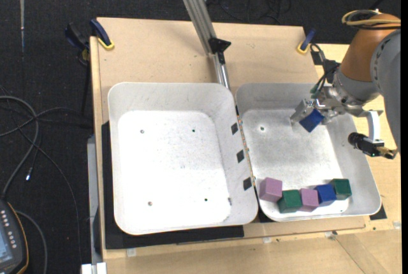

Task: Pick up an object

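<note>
Camera view. The grey arm with an orange band enters from the right, and its end effector (310, 115) hangs over the upper part of the right shallow white plastic bin (284, 100). The end effector is clenched on a small blue cube (311, 120), which sits between the fingertips and appears raised above the bin floor. The cube is tilted, one corner pointing down and to the left; being a cube, it shows no long axis.

Well below the end effector, along the near wall of the same bin, five small blocks lie in a row, touching or nearly touching: a pale purple cube (271, 189) at the far left of the row, then a dark green cube (290, 201), a second pale purple cube (309, 198), a second blue cube (326, 193), and a second green cube (342, 188) almost directly beneath the wrist.

To the left of the end effector, across the shared rims, lies the left shallow white plastic bin (121, 100). Both bins rest on a tan wooden surface (159, 50). A slanted metal pole (194, 2) stands above and left of the end effector, meeting the surface between the bins.
</note>
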{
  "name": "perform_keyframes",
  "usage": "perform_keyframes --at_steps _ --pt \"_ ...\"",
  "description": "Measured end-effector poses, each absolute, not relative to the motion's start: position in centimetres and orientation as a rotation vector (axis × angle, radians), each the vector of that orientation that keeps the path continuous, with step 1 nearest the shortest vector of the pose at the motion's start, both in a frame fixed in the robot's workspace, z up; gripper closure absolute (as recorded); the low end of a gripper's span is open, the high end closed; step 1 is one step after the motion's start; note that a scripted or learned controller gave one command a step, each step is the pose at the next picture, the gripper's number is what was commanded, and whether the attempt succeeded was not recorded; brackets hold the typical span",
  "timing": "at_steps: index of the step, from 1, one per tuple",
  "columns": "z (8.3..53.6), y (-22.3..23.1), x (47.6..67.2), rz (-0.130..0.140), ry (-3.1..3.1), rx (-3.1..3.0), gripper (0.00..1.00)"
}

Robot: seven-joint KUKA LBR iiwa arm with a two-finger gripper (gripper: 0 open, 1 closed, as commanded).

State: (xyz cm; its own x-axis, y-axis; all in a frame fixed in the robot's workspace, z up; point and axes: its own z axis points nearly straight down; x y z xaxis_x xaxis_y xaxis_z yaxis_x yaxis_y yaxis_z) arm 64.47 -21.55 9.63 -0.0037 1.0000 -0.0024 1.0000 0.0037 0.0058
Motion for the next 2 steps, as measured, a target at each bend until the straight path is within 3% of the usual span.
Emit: perform_keyframes --at_steps 1,2 --pt "9.7 -20.3 68.1 0.005 2.223 2.213 0.00" --pt "9.6 -19.3 64.9 -0.002 2.221 2.222 0.00"
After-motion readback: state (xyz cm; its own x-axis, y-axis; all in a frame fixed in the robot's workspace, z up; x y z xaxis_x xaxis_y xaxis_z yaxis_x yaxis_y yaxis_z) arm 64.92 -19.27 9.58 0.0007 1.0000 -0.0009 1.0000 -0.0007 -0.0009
